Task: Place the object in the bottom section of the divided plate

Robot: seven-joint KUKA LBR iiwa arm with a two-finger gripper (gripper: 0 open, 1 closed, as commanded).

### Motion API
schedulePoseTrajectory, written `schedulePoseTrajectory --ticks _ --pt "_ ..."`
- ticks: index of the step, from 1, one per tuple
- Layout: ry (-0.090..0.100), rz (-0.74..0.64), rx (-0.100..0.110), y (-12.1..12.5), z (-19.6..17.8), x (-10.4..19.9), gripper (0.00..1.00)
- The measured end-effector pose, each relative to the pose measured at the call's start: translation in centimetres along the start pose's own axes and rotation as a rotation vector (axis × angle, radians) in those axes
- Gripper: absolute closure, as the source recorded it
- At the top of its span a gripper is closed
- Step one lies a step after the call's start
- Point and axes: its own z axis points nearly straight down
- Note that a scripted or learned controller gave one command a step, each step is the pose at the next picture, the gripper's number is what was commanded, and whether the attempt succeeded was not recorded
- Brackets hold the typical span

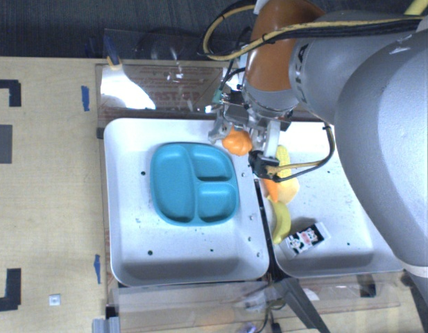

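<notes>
Blue divided plate, white bins, an orange fruit, yellow banana (black-and-white patterned box beside).

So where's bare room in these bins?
The left bin's floor below and left of the blue plate is bare, as are the plate's sections. The right bin's right side is free. Crowded: its left edge, with banana, small carton and gripper.
</notes>
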Motion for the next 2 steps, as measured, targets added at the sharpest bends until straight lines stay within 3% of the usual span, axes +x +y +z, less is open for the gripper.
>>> schedulePoseTrajectory --ticks 1,2 --pt "-0.002 -0.099 0.006 -8.96 6.08 3.62 1.00" --pt "-0.002 -0.098 0.000 -8.73 6.01 3.54 0.00"
